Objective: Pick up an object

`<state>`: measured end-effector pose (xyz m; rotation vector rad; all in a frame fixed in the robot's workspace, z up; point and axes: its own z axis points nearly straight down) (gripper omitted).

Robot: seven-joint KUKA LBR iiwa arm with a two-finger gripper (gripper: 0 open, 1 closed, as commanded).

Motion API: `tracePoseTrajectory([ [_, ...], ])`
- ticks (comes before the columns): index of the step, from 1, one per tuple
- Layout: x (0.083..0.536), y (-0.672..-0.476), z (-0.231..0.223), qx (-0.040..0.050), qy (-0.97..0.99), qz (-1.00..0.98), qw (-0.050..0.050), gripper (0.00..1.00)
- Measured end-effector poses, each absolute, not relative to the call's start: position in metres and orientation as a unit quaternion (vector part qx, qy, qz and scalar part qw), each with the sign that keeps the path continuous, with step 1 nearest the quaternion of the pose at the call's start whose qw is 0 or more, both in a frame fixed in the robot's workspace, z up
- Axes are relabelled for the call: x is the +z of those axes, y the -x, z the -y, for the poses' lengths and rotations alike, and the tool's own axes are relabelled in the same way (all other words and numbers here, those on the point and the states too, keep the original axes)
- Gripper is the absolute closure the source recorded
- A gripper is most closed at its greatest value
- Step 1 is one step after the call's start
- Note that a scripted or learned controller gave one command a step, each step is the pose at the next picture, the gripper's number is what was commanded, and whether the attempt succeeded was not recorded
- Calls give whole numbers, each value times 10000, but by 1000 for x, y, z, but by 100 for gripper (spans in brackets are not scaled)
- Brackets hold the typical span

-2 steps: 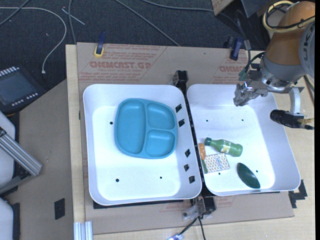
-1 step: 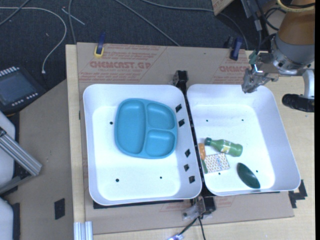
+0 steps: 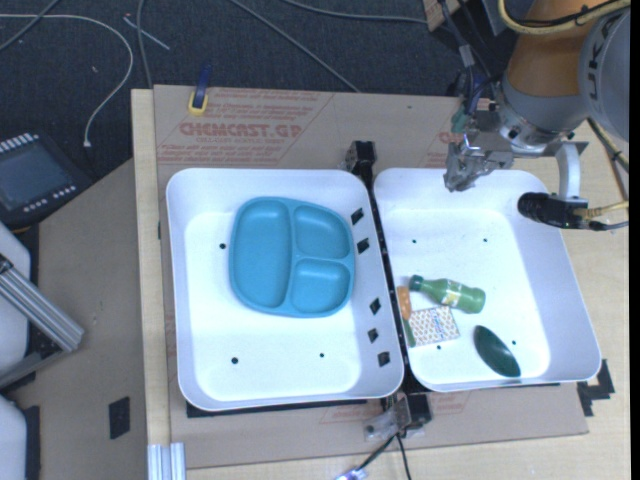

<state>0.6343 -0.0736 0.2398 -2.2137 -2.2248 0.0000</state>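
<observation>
End effector (image 3: 462, 178) hovering at upper edge of right bin (image 3: 560, 298), finger state unclear, holding nothing, pre-grasp step; next needing descent toward green bottle (image 3: 448, 291) at lower centre-right of frame.

The grey arm with the orange band (image 3: 560, 38) is cut off by the top and right edges, so its upper links cannot be seen. The hand (image 3: 462, 175) is small and dark against the bin rim, and the stance of its tips cannot be told. The orange-edged patterned packet (image 3: 430, 324) is partly covered by the green plastic bottle (image 3: 448, 291); its print is too small to be read. A dark screen (image 3: 30, 176) is cropped at the left edge.
</observation>
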Motion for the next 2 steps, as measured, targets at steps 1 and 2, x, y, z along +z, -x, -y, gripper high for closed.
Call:
tracePoseTrajectory([
  [1,227,-641,17,4,7054,7088,18,100],
  [2,235,-648,-31,-15,7053,7089,-4,100],
])
